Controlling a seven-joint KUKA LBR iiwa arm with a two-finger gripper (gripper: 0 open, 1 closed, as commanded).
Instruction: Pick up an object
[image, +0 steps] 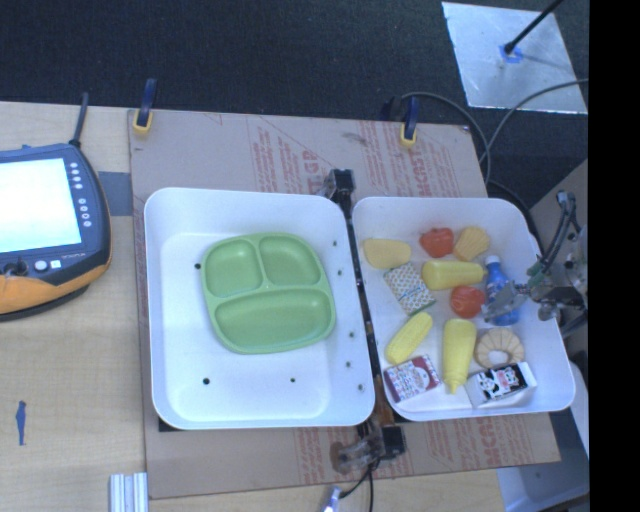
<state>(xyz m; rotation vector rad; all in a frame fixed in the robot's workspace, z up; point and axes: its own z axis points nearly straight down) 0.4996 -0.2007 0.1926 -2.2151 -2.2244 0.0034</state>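
Along the bottom of the frame, at the near edge of the right bin (560, 400), lie a small red carton (411, 379) and a black-and-white milk carton (499, 384). Just above them sit two yellow corn cobs (458, 352), a pastry (498, 347), a red tomato (466, 300) and a blue bottle (496, 290), all crowded together, likely tipped in loose as picking stock. The gripper (540, 290) reaches in at the right edge of that bin, close by the blue bottle; its metal parts blur there, so I cannot tell how it stands or whether it holds anything. Centre-left, the left bin (170, 400) carries a green divided plate (268, 292), probably a drop spot. At the upper left rests a control pendant (45, 225).
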